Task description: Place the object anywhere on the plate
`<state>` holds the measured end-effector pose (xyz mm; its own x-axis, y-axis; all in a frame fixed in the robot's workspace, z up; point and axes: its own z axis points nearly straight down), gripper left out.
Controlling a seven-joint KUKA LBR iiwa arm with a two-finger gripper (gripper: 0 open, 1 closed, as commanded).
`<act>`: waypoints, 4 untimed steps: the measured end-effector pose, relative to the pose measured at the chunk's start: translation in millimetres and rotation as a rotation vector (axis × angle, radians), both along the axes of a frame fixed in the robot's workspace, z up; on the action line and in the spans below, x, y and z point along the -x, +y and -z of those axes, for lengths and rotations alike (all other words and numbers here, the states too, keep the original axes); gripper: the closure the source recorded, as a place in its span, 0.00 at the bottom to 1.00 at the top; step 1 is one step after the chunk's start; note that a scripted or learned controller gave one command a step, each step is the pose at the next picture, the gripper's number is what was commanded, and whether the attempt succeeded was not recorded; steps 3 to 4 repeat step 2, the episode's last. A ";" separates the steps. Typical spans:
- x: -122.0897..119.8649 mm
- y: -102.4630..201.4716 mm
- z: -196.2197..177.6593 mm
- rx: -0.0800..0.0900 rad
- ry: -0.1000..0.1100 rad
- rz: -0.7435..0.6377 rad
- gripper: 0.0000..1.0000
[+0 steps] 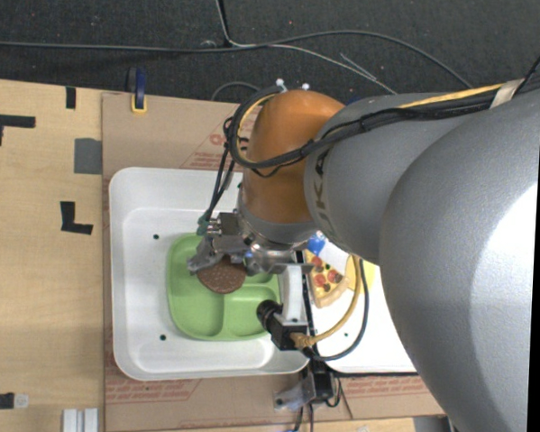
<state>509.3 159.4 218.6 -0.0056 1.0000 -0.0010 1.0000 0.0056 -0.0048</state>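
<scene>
A brown round disc (pixel 222 279) lies over the upper part of the green divided plate (pixel 202 314), which sits in the left white bin (pixel 131 276). My gripper (pixel 224 256) hangs directly above the disc, its metal tip reaching the disc's upper edge. The wrist and the orange band hide the upper part of the disc and the plate's far rim. Whether the disc rests on the plate or hangs just above it cannot be told.
A toy pizza slice (pixel 326 280) and a small blue piece (pixel 316 245) lie in the right bin, just beside the arm. The big grey arm covers most of the right bin. Black cables loop beside the wrist above the plate's right edge.
</scene>
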 end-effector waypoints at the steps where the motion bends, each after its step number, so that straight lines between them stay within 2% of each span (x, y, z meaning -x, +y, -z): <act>1: 5.6 17.3 4.6 0.001 -0.001 0.003 1.00; 2: 5.5 16.9 4.4 0.000 -0.001 0.003 0.00; 4: 5.5 16.9 4.4 0.000 -0.001 0.003 0.00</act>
